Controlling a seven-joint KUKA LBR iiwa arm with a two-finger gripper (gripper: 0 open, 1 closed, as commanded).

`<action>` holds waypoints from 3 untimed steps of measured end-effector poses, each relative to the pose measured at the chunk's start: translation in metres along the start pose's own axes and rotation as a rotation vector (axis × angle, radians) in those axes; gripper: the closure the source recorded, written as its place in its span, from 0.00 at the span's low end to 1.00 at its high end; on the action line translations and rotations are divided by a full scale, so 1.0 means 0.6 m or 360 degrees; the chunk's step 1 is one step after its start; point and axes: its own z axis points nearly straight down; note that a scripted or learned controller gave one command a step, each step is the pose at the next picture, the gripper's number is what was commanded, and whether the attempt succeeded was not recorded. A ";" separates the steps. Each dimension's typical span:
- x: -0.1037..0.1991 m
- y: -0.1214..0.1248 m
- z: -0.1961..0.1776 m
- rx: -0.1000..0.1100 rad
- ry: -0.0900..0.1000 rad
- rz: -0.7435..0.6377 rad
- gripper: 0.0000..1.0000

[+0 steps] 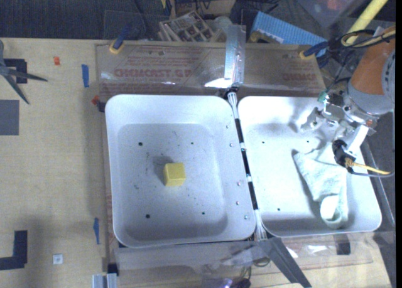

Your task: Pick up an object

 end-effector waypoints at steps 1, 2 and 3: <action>0.033 -0.139 0.023 -0.0015 -0.0011 -0.0015 0.00; -0.018 -0.261 0.022 -0.0016 -0.0012 -0.0427 0.00; -0.087 -0.213 0.022 -0.0011 -0.0004 -0.0675 0.00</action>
